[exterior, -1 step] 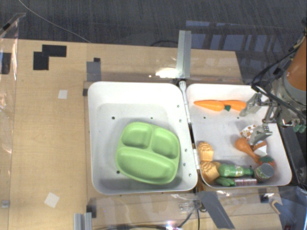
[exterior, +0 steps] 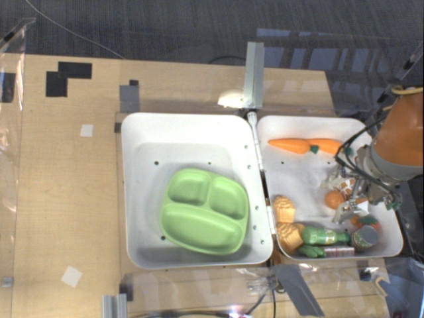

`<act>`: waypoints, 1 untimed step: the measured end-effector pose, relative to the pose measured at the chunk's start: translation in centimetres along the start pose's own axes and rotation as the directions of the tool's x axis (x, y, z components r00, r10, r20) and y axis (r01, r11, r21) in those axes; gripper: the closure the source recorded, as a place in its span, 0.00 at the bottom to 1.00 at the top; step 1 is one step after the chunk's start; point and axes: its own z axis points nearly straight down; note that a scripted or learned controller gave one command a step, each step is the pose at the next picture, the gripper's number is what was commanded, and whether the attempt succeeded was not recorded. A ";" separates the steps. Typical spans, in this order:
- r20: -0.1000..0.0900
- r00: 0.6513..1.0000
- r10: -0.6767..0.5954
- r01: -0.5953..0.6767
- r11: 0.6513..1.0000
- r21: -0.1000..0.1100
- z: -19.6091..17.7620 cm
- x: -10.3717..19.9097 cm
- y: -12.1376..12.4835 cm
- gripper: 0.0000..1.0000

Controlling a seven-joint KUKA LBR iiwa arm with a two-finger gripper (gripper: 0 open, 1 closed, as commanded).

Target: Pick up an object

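Nearest along the front wall of the right bin (exterior: 391, 244) lies a row of small things: a green bottle (exterior: 324, 236) on its side, a tin can (exterior: 366, 237) at its right end, and two tan pastries (exterior: 286, 220) stacked at its left. The gripper (exterior: 351, 194) is down among these, just behind the can, with a small orange ball (exterior: 333, 199) touching or just beside its left side. The metal parts are a tangle from here, and I cannot tell how they stand or whether anything sits between them. Over in the left bin (exterior: 132, 177) a green divided plate (exterior: 204, 211) rests alone toward the near side, well apart from the arm. Farther back in the right bin a carrot (exterior: 305, 146) lies crosswise near the far wall. Beyond both bins the wooden worktop (exterior: 66, 177) carries a few black and white markers. As I judge it, the pick is at the reaching stage: the arm is low over the ball and can, but nothing looks lifted, so the grasp and the raise are not yet done.
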 end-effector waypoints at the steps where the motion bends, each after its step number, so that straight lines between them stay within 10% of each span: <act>1: 0.021 0.999 0.034 -0.034 0.999 0.008 1.4 3.0 0.4 0.00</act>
